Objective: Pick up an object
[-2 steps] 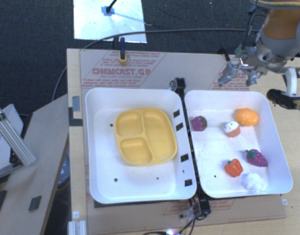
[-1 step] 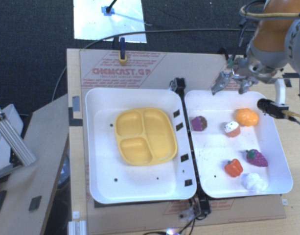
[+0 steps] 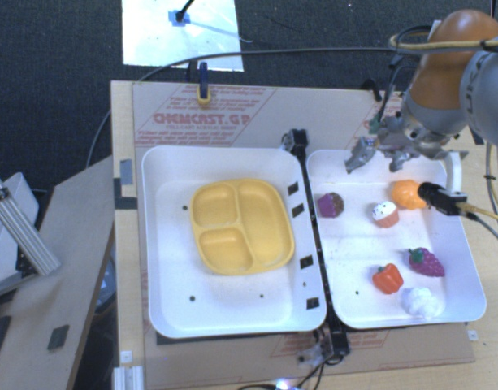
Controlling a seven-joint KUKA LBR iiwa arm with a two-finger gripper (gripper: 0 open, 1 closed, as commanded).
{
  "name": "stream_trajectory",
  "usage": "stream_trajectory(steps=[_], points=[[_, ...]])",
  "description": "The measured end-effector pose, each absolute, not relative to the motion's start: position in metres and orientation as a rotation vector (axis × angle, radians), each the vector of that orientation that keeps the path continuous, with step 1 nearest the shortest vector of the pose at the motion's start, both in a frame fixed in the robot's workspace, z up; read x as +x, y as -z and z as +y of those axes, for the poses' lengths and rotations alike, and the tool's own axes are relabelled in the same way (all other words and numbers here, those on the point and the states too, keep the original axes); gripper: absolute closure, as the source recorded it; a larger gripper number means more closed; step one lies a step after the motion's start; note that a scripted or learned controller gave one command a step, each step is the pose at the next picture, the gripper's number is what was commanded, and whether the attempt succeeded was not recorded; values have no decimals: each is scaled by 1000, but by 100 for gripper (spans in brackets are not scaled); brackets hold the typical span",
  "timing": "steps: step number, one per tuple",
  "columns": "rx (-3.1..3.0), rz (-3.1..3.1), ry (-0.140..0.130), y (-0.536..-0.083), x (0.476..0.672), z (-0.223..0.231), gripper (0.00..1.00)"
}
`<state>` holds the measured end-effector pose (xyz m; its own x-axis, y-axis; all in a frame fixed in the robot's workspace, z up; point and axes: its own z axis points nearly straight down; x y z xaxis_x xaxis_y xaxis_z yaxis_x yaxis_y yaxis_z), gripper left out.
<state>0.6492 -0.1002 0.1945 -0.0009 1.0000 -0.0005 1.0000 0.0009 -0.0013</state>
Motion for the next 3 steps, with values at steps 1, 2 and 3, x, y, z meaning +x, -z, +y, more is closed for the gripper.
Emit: stream_trajectory(steps=[1,2,3], points=[[-2220,-2222,-2,-133,645,-101,0],[-2224,-2225,4,-148,647,-101,100],[-2221,-2231,8,-210,655,-97,100]])
